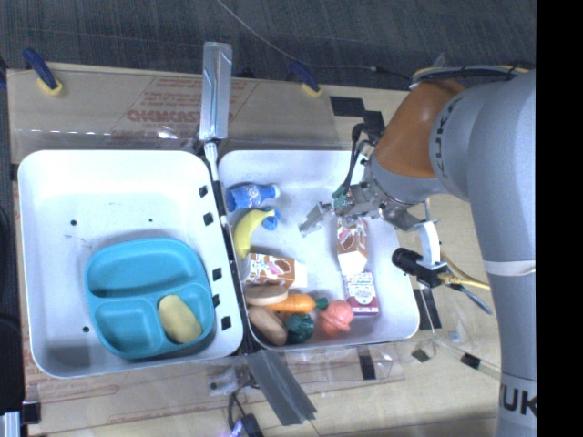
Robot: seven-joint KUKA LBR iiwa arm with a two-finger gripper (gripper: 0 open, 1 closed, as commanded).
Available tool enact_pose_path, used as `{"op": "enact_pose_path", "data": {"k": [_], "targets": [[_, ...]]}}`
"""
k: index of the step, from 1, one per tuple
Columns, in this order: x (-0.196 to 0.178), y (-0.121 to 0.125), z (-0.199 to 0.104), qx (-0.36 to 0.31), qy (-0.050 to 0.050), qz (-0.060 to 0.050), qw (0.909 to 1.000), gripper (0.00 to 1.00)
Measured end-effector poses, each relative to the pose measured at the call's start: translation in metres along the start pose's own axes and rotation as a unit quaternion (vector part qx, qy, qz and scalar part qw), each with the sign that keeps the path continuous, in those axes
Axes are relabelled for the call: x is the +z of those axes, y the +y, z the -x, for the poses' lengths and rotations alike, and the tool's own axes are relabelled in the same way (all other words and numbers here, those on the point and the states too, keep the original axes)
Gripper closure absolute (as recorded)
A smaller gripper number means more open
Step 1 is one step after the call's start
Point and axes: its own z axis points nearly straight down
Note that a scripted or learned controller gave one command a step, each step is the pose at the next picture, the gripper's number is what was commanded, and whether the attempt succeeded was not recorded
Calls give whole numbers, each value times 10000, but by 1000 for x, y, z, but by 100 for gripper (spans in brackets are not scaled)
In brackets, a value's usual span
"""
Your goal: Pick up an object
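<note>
Faint red print reading roughly "CHEMCAS" runs across the cardboard sheet (155, 107) behind the left bin, and white letters "UK" stand on the arm (517, 401) at the lower right; carton labels are too small to read.

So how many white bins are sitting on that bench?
2. The left bin holds a blue tray with a yellow potato-like piece. The right bin holds a heap of toy food, with the gripper over it.
</note>
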Motion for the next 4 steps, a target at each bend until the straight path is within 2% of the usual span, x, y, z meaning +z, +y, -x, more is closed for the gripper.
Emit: {"op": "enact_pose_path", "data": {"k": [1, 2, 3, 4], "targets": [[-23, 0, -89, -291, -21, -12, 9996, 0], [15, -97, -104, -814, -18, -22, 9967, 0], [37, -12, -86, -1161, -28, -12, 9932, 0], [35, 45, -60, -1096, -31, -6, 9940, 0]]}}
